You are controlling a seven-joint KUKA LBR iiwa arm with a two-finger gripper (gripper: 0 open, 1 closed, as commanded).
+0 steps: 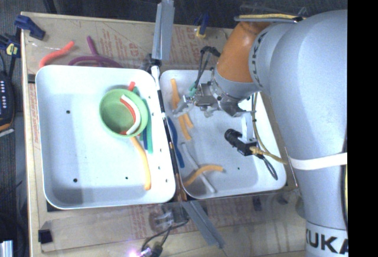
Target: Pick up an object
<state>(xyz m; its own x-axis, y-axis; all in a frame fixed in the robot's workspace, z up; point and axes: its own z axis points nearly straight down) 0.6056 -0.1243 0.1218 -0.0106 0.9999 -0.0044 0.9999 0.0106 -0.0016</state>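
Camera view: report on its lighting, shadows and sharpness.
Camera view: lit evenly, the left bin bright white without harsh glare; a soft shadow runs along its lower wall; the arm darkens part of the right bin; the tool and the sticks beneath it look slightly soft; a small light flare sits at the bottom edge.

Grey arm (307, 90) bent low, gripper (188, 102) apparently pointing leftward.

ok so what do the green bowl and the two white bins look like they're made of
Green bowl: probably plastic, with an even matte colour and a thick, rounded rim.
Left white bin and right white bin: likely moulded plastic, semi-gloss, with rounded corners, a soft sheen and small dark holes in the floors. Coated metal can't be ruled out.
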